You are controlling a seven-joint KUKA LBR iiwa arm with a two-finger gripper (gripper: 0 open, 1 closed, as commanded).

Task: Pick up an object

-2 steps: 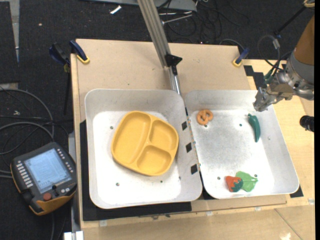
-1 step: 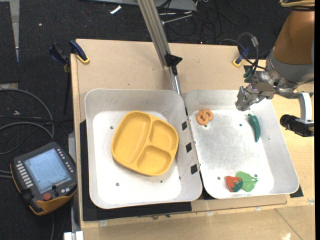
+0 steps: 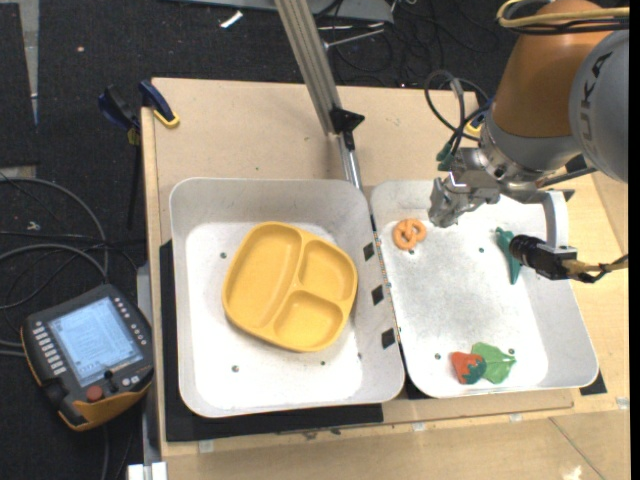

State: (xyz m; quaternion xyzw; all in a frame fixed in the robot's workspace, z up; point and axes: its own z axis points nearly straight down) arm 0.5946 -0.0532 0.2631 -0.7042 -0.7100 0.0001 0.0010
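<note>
I see the arm (image 3: pixel 560 78) reaching in from the upper right of the frame, its orange band high at the right and the grey wrist slanting down toward the centre. The gripper (image 3: pixel 445 208) hangs over the upper left part of the right bin (image 3: pixel 560 353), dark and pointing down and left. From this angle I cannot tell how its tips stand, and I see nothing between them.

The nearest thing to it is a small orange pretzel (image 3: pixel 408 233), lying flat on the bin floor just left of and below the gripper. The two look close but apart; I see no contact. A dark green piece (image 3: pixel 507 245) lies to the right of the gripper, near the bin's right side, beside a black fitting with a cable. At the lower middle of the same bin a red and green toy (image 3: pixel 483 365) sits near the front rim, well away from the gripper.

The left bin (image 3: pixel 200 363) holds a yellow tray (image 3: pixel 290 286) with three sections, lying flat near its middle, turned at a slant. Both bins sit side by side on the desk (image 3: pixel 230 128). At the lower left of the frame, off the desk, rests a pendant (image 3: pixel 88 353) with a lit screen.
</note>
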